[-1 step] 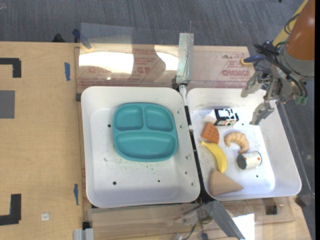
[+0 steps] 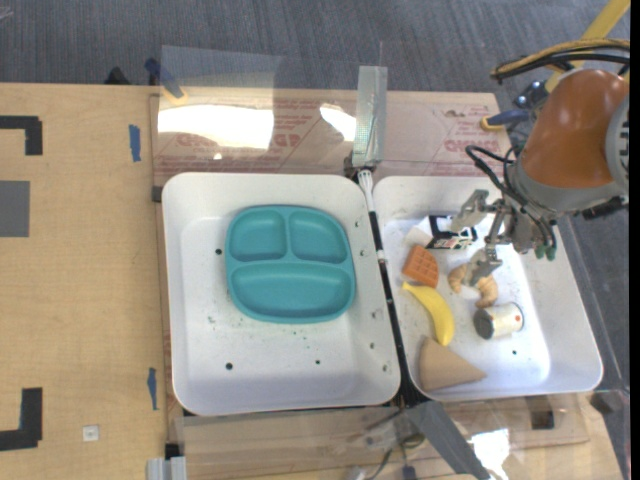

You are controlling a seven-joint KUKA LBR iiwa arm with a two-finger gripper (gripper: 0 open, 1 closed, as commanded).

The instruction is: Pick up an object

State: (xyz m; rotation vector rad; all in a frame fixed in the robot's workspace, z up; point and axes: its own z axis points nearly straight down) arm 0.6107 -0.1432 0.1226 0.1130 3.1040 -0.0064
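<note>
The grey arm (image 2: 600, 138) enters from the right, its orange band bulging above the wrist. The end effector (image 2: 480, 230) hangs low, its two thin metal fingers (image 2: 470, 211) spread apart and pointing downward.

The desk (image 2: 70, 268) is a pale wooden board with black angular marks near its left edge and short strips of blue tape along the line where the bins begin. Two shallow white bins sit on it side by side, touching along their inner walls. The left bin (image 2: 190, 368) lies beside the bare left part of the desk. The right bin (image 2: 570, 358) reaches almost to the desk's right end. Behind both bins a sheet of brown cardboard with red print (image 2: 420, 133) lies flat, partly under a clear glossy film (image 2: 215, 118) that catches the light. A clear upright strip (image 2: 370, 118) rises behind the seam between the bins.
</note>
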